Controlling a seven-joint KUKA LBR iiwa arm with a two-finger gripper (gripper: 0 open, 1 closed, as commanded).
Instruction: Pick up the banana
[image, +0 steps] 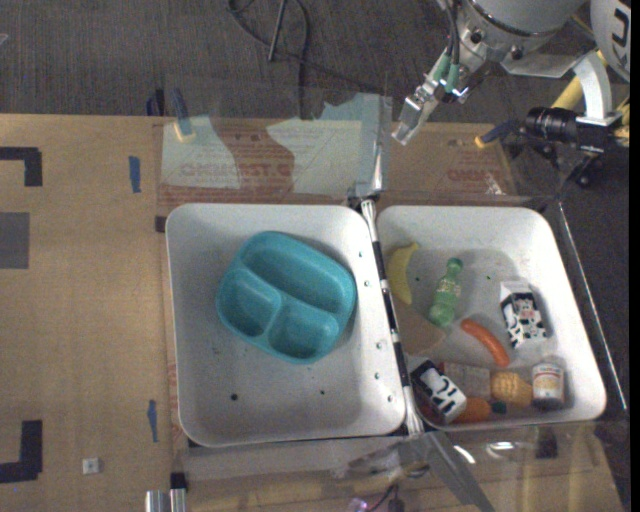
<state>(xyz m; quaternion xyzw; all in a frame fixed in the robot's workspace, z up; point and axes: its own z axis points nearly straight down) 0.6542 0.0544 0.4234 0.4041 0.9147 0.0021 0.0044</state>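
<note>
I count two white bins. The left bin (200, 400) holds one teal divided tray (287, 295). The right bin (575, 300) holds one banana (401, 272) by its left wall, one green bottle (446, 292), one orange sausage (485, 341), two cow-print cartons (521, 316) and one small jar (547, 383). My gripper (410, 122) hangs above the bins, holding nothing; its spread I cannot tell.

I see the banana (401, 272), yellow and curved, lying flat in the right bin (560, 250), against its left wall, just left of the green bottle (446, 293).
</note>
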